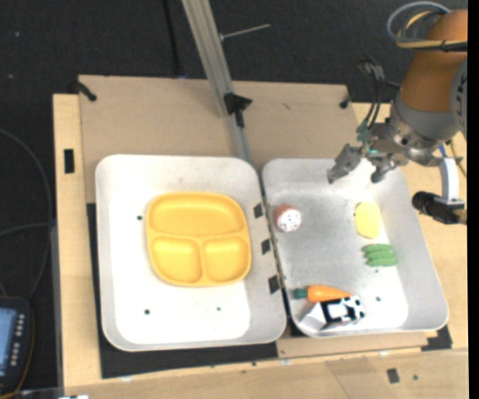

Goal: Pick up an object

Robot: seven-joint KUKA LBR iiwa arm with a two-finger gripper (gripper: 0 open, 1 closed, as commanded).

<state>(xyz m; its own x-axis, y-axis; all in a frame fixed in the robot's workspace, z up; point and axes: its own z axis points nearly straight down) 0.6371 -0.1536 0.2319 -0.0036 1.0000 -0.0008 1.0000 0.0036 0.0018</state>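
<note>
Lemon-yellow fruit [367, 219], lying in the right bin [323, 198] with its long axis running near to far, is found just nearer than the claw [361, 168], whose fingers are seen spread and empty above it.

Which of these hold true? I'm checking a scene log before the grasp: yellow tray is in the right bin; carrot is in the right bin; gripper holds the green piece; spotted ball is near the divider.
1. The yellow three-compartment plastic tray is in the right white bin. False: it lies in the left white bin.
2. The orange toy carrot lies in the right bin. True.
3. The gripper holds the green pod-shaped toy. False: the toy lies on the bin floor, apart from it.
4. The white red-spotted ball sits near the bins' shared edge. True.
</note>
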